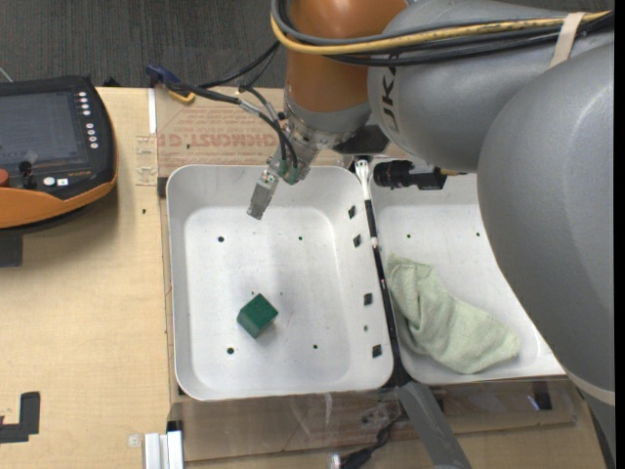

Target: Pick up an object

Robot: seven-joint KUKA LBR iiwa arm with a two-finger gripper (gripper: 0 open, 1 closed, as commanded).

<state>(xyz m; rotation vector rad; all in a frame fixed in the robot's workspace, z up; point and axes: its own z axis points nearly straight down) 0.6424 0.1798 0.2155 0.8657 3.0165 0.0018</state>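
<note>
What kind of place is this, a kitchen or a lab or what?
Most likely a robotics lab: a grey arm over two white bins, an orange teach pendant and loose cables on the bench.

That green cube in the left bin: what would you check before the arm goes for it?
1. Target in plain sight: ok. The green cube lies in the left bin, nothing covering it.
2. Space around the cube: ok, no other thing touches it.
3. Gripper lined up over the cube: not ok, it hangs near the bin's far end, apart from the cube.
4. Gripper ready to close: cannot tell.
5. Clutter nearby: ok. The pale green cloth lies in the right bin.
</note>
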